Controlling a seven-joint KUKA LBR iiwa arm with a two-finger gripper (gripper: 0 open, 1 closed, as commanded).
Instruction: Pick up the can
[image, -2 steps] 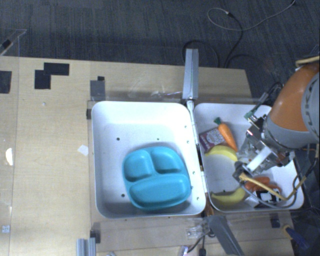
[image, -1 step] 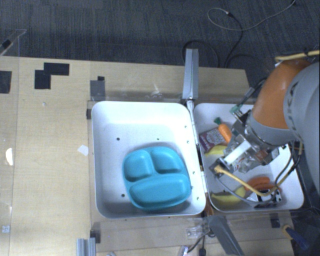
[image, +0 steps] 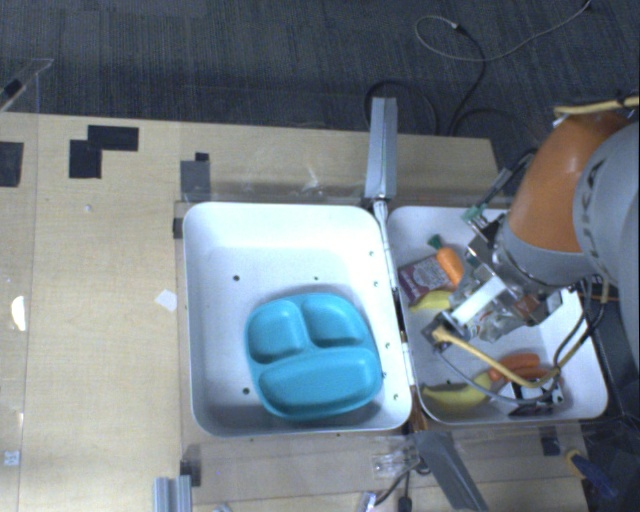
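The claw (image: 512, 308) hangs low over the right bin (image: 592, 396), spread or pinched I cannot tell; the can (image: 496, 325) seems the shiny brownish thing just under it, with a carrot (image: 451, 266) and banana (image: 434, 299) near

Left white bin (image: 205, 300): one blue divided plate (image: 314, 352), three compartments, lying flat toward the near wall. Right white bin (image: 410, 225): one carrot (image: 450, 264) with green top; one yellow banana-like piece (image: 432, 300) just beside it; one banana (image: 455, 396) at the near wall; a second orange carrot (image: 520, 363) close by. Pale wooden counter (image: 100, 300) with black tape marks (image: 88, 155). Thin cable (image: 458, 27) on the dark floor beyond.
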